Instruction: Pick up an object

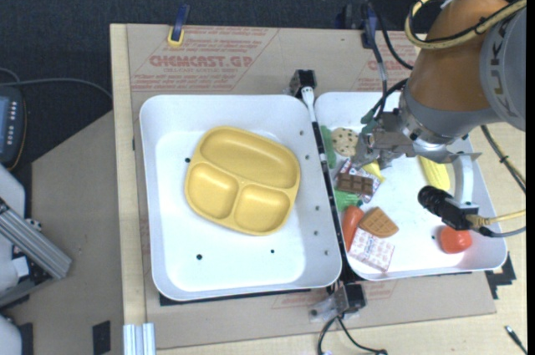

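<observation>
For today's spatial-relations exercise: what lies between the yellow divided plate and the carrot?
In the camera view, between the yellow divided plate and the carrot run bare bin floor and the two bins' adjoining rims.

A divided plate (pixel 242 180) lies in the left bin (pixel 159 178).

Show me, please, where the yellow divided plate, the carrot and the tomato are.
Yellow divided plate (pixel 242 180), camera view: on the ridge where its three compartments meet.
Carrot (pixel 352 225), camera view: on the middle of its orange body.
Tomato (pixel 455 240), camera view: on its red top.
</observation>
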Robot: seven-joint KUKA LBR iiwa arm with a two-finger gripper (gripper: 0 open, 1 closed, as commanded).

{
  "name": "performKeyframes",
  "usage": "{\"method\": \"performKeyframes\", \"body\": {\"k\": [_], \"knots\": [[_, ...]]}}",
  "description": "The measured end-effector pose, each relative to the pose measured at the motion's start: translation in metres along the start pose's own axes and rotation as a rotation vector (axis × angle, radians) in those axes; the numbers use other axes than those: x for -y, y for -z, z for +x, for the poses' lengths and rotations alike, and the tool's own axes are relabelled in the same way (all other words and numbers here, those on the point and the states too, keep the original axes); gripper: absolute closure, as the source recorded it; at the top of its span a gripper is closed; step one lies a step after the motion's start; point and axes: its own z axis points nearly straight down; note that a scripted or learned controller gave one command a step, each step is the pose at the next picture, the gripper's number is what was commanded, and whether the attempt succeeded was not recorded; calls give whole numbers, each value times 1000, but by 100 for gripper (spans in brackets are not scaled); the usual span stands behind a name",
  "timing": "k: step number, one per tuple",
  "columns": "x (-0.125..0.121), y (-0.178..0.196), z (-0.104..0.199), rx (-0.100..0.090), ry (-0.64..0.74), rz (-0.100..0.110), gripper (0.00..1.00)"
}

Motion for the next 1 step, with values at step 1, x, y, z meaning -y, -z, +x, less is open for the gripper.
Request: {"method": "performKeyframes", "body": {"k": [1], "knots": [[9,3,-10,0,-2,0,100]]}}
